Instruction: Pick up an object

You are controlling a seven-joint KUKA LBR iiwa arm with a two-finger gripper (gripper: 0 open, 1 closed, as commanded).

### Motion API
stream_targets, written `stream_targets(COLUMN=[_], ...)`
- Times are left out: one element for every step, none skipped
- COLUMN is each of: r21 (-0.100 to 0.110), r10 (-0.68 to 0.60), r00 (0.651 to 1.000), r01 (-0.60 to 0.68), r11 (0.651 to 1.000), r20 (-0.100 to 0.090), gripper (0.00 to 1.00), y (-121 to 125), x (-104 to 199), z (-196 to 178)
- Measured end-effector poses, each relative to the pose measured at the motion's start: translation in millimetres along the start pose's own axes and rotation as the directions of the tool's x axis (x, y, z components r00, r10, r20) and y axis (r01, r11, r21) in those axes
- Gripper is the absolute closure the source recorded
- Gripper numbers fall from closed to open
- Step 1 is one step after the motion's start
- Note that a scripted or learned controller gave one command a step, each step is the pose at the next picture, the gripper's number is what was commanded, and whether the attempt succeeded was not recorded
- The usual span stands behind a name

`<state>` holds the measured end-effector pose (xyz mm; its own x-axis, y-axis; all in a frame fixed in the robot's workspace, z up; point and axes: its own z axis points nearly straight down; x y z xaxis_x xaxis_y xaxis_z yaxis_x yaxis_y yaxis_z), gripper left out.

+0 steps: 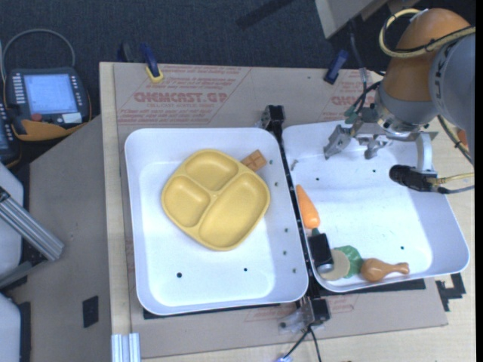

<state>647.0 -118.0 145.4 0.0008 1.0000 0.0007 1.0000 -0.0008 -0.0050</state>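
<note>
1. Gripper (353, 143) up over far part of right bin (423, 232), fingers spread wide, nothing between them.
2. Arm (423, 66) in from right, orange band above wrist.
3. Candidates all in right bin, near side: carrot (307, 207) along left wall, black block (320, 252) just below it, green piece (349, 256) and tan disc (339, 265) touching, brown drumstick (383, 267) beside them.
4. Left bin (151, 225): yellow tray (216, 198), 3 compartments, small brown block (254, 160) at its far edge.
5. Step in hand, judged: approach, no target reached, all items well apart from gripper.
6. Best pick probably carrot: alone enough, long body. Align fingers across its short axis, not along it.
7. Risk: carrot hugs bin wall, 1 finger may hit the rim. Come down slightly inboard.
8. Drumstick as backup: grip thick end, thin neck likely to slip.
9. Avoid the green/tan/black cluster: crowded, likely to catch 2 items or push them.
10. Descend straight, close only once low around item.
</note>
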Motion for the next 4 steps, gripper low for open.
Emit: stream_targets(r21=[0.001,-0.006,-0.011,-0.012], r10=[-0.002,-0.001,-0.001,-0.002], r00=[1.000,1.000,1.000,1.000], r01=[0.002,0.001,0.001,0.002], r11=[1.000,1.000,1.000,1.000], r20=[0.000,0.001,0.003,0.002], gripper=[0.00,1.00,1.00,1.00], y=[1.8,3.5,11.1,12.3], x=[3.5,3.1,-4.0,-4.2], z=[43.6,29.4,-29.0,-83.5])
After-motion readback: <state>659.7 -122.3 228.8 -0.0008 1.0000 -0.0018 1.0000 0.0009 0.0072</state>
